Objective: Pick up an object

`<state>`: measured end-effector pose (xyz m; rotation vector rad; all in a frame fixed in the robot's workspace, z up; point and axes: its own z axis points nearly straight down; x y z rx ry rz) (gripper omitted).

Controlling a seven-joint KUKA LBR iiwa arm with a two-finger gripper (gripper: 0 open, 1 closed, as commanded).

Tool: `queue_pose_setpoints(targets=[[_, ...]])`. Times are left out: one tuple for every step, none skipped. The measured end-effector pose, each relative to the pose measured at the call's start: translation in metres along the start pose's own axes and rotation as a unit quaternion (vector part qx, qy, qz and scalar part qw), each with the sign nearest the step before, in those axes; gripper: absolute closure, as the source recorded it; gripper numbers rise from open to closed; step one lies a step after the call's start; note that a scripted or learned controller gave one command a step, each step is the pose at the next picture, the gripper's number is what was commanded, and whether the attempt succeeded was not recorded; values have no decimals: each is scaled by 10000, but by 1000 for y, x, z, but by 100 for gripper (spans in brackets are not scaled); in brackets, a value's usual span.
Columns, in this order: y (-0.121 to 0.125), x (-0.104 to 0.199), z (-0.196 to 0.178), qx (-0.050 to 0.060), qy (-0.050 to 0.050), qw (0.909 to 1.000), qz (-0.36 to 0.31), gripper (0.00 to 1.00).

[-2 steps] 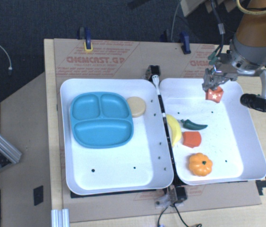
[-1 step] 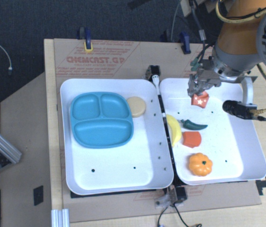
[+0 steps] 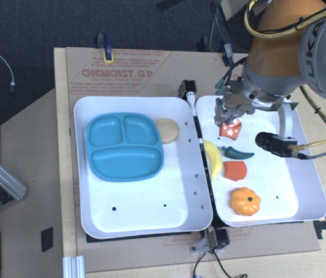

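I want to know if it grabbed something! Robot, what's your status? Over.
Claw low in right bin, right above red-and-white piece; grip unclear. Green pepper, banana, red block close by.

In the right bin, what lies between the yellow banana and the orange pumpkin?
In the camera view, a red tomato-like piece lies between the yellow banana and the orange pumpkin.

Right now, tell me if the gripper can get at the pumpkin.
Probably yes. The pumpkin sits apart from the other items in the right bin, open from above, and the gripper hangs over the same bin.
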<state>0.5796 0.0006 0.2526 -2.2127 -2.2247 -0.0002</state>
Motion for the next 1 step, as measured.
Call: queue_pose_setpoints(targets=[[-26,47,0,3,-2,10000,1,100]])
